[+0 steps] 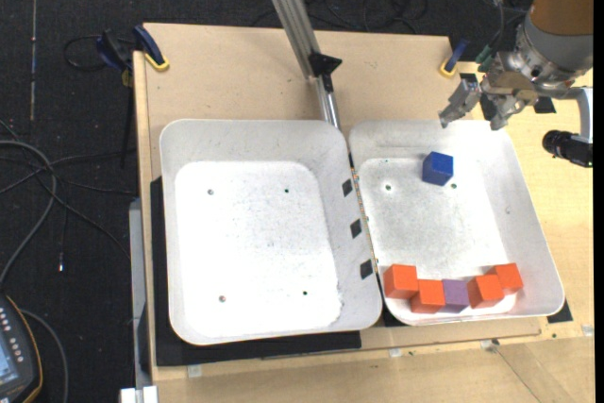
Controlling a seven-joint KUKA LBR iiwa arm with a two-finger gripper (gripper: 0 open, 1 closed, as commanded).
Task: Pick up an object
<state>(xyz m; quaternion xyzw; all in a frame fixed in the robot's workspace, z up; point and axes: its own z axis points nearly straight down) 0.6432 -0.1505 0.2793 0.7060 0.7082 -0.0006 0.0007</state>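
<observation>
The gripper (478,111) hangs over the far rim of the right bin (528,203), its two fingers spread apart with nothing between them. The arm above it is cut off by the frame's top right corner. The blue cube (437,167) lies loose inside that bin, near the gripper and below it. Along the bin's near wall sit four orange blocks (403,279) and a purple block (455,292), partly overlapping, so their edges are hard to separate.
</observation>
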